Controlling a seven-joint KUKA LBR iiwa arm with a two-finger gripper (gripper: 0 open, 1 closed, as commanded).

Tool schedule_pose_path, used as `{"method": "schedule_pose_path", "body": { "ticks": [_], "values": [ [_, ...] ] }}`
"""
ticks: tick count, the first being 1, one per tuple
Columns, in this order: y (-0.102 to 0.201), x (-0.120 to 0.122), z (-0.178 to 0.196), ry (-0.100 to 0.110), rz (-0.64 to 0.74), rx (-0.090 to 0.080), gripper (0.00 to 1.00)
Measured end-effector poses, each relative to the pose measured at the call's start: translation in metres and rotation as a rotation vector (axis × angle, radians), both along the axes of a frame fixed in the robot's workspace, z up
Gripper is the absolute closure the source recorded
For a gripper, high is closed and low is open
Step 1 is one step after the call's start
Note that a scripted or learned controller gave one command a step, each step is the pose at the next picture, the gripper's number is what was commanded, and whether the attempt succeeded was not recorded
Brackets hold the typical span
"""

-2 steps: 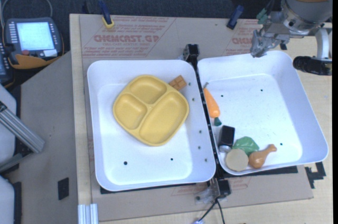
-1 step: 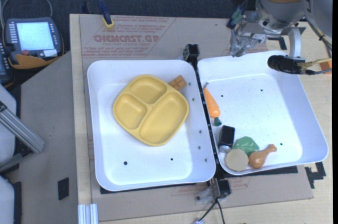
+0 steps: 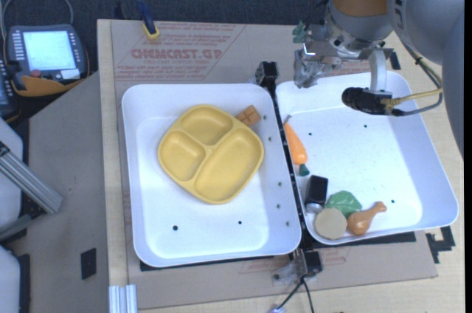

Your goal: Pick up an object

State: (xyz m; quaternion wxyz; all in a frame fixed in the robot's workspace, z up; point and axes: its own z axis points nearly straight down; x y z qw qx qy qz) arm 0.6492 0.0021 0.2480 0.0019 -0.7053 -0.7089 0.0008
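My gripper [image 3: 307, 75] hangs over the far left corner of the right bin [image 3: 413, 156], with nothing seen in it. Along that bin's left wall lies an orange carrot [image 3: 296, 145]. At its near left corner sit a small black block [image 3: 316, 190], a green leafy piece [image 3: 344, 201], a tan round disc [image 3: 331, 223] and a brown drumstick [image 3: 366, 217]. The left bin [image 3: 147, 223] holds a yellow divided plate [image 3: 210, 153] with a small brown block [image 3: 248, 115] at its far right edge.
A black part with a yellow cable [image 3: 366, 100] hangs from the arm over the right bin's far side. A clamp [image 3: 266, 72] sits at the far end of the divider between the bins. A pendant with a screen [image 3: 46, 53] lies off the bench at far left.
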Motion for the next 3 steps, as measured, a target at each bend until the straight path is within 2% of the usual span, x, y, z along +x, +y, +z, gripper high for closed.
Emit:
{"method": "schedule_pose_path", "body": {
  "ticks": [1, 2, 3],
  "values": [
    [0.054, 0.0, -0.004, -0.001, 0.001, 0.001, 1.0],
    [0.088, 0.002, -0.02, 0.001, -0.001, -0.001, 1.0],
    [0.086, 0.002, -0.019, -0.001, -0.004, -0.002, 0.0]
  ]
}}
